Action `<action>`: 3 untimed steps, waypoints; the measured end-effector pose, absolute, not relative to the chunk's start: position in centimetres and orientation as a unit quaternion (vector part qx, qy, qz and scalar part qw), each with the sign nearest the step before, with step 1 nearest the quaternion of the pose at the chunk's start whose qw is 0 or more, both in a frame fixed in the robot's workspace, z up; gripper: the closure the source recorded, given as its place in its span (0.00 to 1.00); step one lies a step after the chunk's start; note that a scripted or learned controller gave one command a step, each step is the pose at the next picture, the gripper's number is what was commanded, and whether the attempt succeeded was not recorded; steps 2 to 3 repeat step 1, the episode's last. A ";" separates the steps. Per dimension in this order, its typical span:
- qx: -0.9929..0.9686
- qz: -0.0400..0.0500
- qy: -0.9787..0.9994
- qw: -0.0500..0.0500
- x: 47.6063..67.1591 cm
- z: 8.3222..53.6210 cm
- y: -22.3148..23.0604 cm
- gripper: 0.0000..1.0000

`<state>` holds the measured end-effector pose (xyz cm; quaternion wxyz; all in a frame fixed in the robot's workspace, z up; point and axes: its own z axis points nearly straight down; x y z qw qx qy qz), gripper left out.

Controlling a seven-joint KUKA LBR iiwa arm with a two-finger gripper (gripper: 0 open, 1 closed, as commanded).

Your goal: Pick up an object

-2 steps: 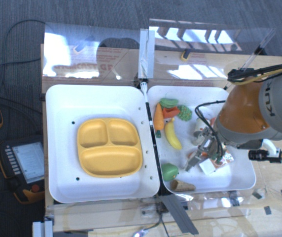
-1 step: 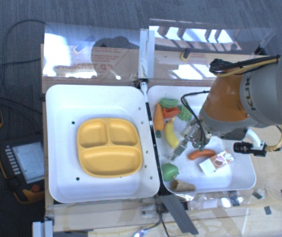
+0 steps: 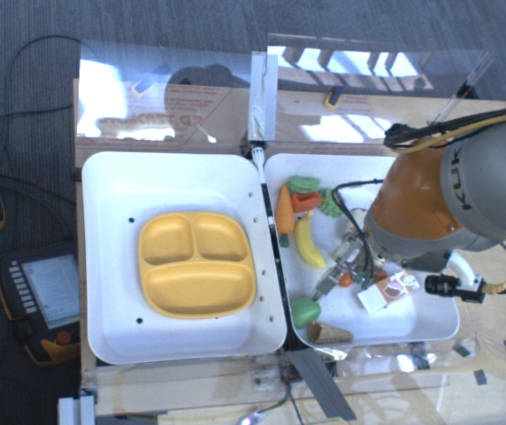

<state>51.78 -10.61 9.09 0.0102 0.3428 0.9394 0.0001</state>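
The arm is covering much of the right bin. Its bulk is running off the picture's right edge. Whatever is lying beneath it is staying unseen.

A yellow divided plate lies mid-left bin. At nine o'clock on the grey carpet, a black handheld controller with cables.

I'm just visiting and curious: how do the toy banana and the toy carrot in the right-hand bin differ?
The banana is yellow and curved; the carrot is orange and straight. The carrot lies against the bin's left wall, while the banana lies further in, nearer the gripper. Both are elongated toy foods lying flat, side by side.
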 end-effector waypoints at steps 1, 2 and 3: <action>0.441 0.001 0.898 0.004 54.6 9.0 -9.6 0.00; 0.441 0.001 0.898 0.004 54.6 9.0 -9.6 0.00; 0.441 0.001 0.898 0.004 54.6 9.0 -9.6 0.00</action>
